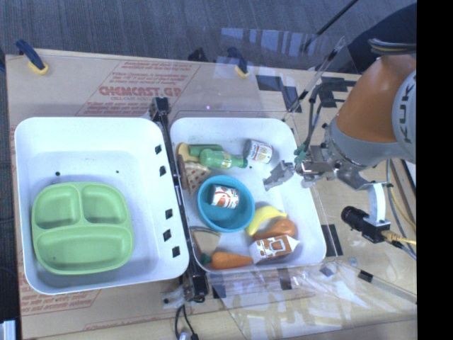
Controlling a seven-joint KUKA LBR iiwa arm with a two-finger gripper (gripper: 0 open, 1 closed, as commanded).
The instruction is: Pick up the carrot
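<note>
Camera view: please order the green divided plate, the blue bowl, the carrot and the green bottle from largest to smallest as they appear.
1. green divided plate
2. blue bowl
3. carrot and green bottle: they look alike in size, so I do not rank them.

Grey arm (368,129), orange band, metal hand (283,173)

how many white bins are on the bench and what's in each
2. The left bin holds a green divided plate. The right bin holds the carrot, a blue bowl, a green bottle and other small items.
</note>
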